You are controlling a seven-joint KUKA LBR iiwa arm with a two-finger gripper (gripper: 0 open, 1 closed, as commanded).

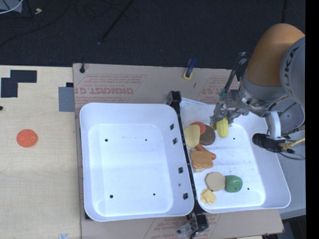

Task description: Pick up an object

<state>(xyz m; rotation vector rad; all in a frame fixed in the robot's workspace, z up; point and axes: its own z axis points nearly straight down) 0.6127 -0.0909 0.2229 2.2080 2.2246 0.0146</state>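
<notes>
The gripper stands over the right bin, seemingly closed on the corn, which hangs just at its 6 o'clock, long axis upright.

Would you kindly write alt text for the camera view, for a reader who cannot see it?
The grey and orange arm's gripper is at a yellow corn cob near the far edge of the right bin. That bin also holds a pile of toy foods, among them a green ball. The left bin sits alongside.
</notes>
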